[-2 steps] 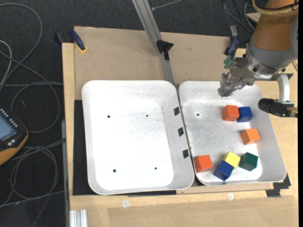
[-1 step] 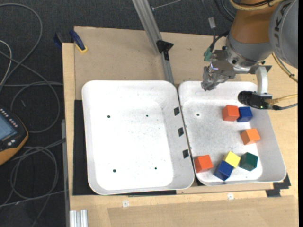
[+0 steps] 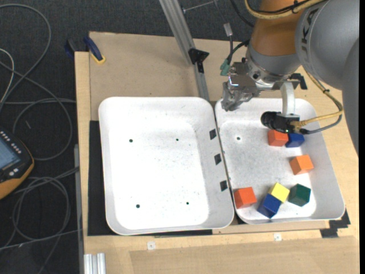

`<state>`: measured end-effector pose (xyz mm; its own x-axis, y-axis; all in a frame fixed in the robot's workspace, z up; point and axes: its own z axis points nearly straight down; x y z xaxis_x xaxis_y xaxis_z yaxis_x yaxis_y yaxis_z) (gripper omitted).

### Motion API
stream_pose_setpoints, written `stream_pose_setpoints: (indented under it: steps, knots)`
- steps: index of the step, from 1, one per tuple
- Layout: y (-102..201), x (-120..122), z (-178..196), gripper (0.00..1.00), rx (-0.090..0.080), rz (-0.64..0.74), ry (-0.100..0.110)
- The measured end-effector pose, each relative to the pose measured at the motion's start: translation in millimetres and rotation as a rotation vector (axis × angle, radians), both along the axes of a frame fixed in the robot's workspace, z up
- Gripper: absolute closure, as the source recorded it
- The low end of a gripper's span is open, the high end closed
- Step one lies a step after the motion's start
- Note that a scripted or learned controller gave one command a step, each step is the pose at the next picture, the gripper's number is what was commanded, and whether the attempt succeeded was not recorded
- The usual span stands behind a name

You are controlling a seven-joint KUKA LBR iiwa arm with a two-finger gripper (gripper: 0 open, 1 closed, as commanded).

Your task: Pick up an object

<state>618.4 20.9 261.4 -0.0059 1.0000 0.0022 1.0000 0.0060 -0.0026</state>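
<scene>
Orange block (image 3: 301,164), plain, apparently cube-shaped.

Single fixed camera, mounted above bench (image 3: 142,61), aimed down at slant. Scene viewed from bench's near edge, which is laid along frame bottom, far edge toward top. Both white bins taken in whole at fairly close range: left bin (image 3: 159,176) centred, right bin (image 3: 251,164) pushed toward right side. Arm (image 3: 319,27) cropped by top right corner. Gripper (image 3: 234,99) caught at upper middle. Dark floor (image 3: 34,67) included at left.
</scene>
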Motion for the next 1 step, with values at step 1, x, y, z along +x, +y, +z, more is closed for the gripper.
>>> stream_pose_setpoints:
  steps: [1]
  knots:
    - [46.8,19.1,-20.9,1.00,-0.001,-0.001,-0.003]
